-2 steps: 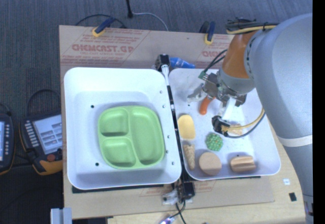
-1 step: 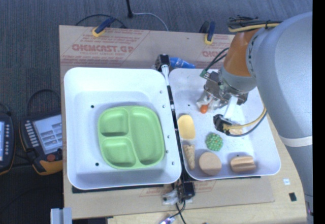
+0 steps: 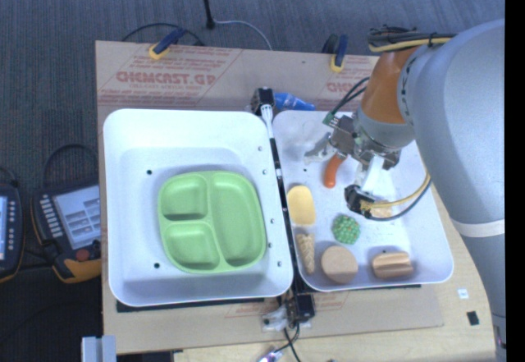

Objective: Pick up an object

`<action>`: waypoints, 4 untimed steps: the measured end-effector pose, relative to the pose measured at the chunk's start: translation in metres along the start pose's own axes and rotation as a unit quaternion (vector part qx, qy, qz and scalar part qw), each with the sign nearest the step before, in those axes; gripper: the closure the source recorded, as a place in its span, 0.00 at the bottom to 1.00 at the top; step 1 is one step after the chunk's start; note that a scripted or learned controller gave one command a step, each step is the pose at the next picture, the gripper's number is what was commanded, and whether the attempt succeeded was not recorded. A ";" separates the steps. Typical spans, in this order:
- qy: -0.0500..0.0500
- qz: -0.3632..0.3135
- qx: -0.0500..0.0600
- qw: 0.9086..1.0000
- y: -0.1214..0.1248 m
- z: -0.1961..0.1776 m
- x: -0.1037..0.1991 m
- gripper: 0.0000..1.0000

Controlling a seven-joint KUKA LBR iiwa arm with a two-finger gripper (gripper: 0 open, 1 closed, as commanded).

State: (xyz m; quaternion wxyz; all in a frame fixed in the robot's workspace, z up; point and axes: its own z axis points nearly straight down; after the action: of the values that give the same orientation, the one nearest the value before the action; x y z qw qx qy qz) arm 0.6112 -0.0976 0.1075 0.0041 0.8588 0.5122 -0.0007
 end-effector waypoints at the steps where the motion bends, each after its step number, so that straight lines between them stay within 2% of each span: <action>1: 0.003 -0.045 0.000 0.999 -0.014 0.019 -0.014 0.00; 2: 0.002 -0.045 -0.002 0.999 -0.013 0.008 -0.016 1.00; 3: 0.002 -0.045 -0.001 0.999 -0.013 0.009 -0.016 0.00; 4: 0.003 -0.036 -0.002 0.999 -0.020 0.019 -0.021 0.00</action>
State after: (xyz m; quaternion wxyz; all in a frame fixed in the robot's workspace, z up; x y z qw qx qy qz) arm 0.5836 -0.1063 0.0885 0.0041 0.8398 0.5429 0.0029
